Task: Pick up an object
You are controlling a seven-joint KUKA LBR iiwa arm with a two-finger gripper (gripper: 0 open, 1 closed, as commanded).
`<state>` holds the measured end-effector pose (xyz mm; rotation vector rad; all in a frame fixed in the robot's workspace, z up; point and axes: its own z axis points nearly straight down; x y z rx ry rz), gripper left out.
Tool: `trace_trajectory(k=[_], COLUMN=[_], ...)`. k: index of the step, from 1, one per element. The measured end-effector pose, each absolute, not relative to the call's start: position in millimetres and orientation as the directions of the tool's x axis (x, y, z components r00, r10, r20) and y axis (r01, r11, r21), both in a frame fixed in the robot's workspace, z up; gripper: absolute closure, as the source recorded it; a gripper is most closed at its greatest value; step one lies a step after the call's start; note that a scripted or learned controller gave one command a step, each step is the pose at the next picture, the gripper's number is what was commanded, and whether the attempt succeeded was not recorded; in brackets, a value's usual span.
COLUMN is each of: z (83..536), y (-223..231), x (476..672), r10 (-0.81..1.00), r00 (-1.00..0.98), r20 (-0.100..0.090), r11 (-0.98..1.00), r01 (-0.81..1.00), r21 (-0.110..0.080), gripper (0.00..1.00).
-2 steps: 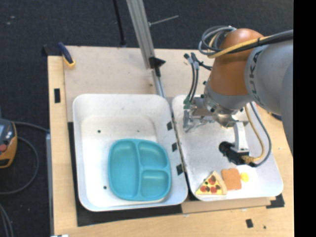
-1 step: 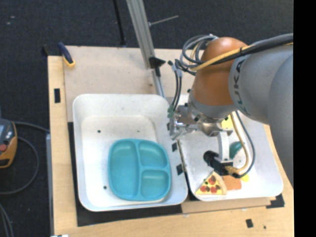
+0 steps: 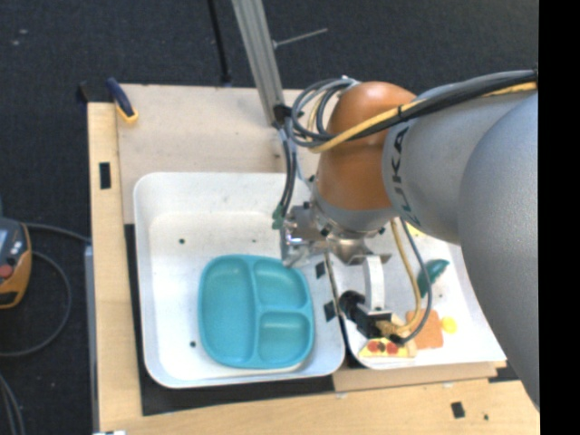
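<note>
Well, for writing I can offer little: dark letters run down the grey casing of my arm (image 3: 453, 179) just beneath the orange band, far-right of the plate. They are cut short, so I cannot read them whole.

From the camera above the bench, the left bin (image 3: 168, 216) holds a teal plate (image 3: 256, 313). It lies flat and is moulded into three compartments, one long one on its left side and two smaller ones on its right. It sits toward the near right part of that bin's floor, with bare white floor to its left and beyond it.

Right of the plate, the right bin (image 3: 464, 320) is largely covered by my arm. In the part I can see lie an orange piece (image 3: 433, 332), a cluster of small red and yellow pieces (image 3: 388, 345) and a teal piece (image 3: 437, 268), which is farther back than the others.

My gripper (image 3: 294, 246) hangs at the plate's far right corner, right over its rim. I cannot tell whether it touches the plate, how wide it stands, or whether it has hold of anything.
</note>
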<state>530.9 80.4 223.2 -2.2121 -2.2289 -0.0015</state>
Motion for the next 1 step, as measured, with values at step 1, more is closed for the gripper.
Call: trace_trajectory(k=[1], z=[223.5], y=[77.5], x=[531.6], r10=[1.0], r00=[-0.003], r20=[0.0], r11=[0.003], r01=[1.0], r21=[0.001], gripper=[0.0])
